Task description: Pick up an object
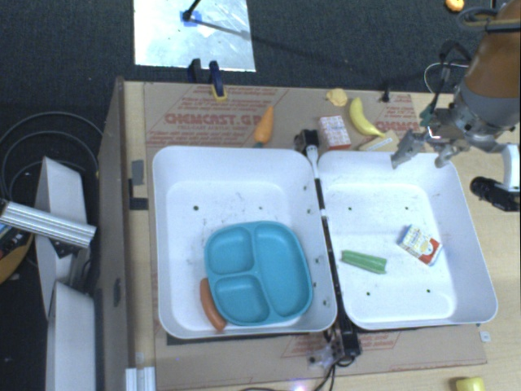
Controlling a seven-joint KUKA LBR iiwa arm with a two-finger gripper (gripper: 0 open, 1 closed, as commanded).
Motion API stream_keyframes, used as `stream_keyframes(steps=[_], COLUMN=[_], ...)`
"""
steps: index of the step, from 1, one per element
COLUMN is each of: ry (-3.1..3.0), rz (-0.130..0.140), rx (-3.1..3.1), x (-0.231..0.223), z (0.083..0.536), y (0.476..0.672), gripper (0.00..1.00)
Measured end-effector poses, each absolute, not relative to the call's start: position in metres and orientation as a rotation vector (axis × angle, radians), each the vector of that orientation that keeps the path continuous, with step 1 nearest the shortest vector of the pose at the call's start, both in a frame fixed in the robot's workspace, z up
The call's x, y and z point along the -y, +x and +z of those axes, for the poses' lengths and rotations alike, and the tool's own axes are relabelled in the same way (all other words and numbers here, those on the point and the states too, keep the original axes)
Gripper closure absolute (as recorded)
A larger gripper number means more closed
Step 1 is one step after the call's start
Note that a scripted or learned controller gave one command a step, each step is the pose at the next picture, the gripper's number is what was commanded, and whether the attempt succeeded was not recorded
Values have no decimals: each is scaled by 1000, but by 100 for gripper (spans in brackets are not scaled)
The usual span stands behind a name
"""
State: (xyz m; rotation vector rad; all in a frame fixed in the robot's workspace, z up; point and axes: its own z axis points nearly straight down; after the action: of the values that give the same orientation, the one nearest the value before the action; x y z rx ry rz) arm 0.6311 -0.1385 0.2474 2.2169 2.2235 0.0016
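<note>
Tabletop (244, 112) bears two bins; claw (425, 153) spread open, holding nothing, above right bin's (464, 243) far rim.

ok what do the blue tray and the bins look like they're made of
Blue tray: looks like moulded plastic, matte to satin, with an even teal colour, rounded corners and three soft-edged compartments.
Bins: probably thin formed white plastic, smooth with a slight sheen, with rolled rims and rounded corners; the left one shows dark specks.
</note>
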Motion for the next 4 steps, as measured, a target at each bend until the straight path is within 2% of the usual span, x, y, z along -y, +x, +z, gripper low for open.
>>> stream_keyframes(steps=[1,2,3,4], ry=[2233,2216,2217,2209], rz=[-12,0,0,6], rx=[-2219,-2236,-2231,-2220], x=[211,125,84,130], z=[130,116,117,93], y=[591,565,527,631], gripper=[0,0,0,0])
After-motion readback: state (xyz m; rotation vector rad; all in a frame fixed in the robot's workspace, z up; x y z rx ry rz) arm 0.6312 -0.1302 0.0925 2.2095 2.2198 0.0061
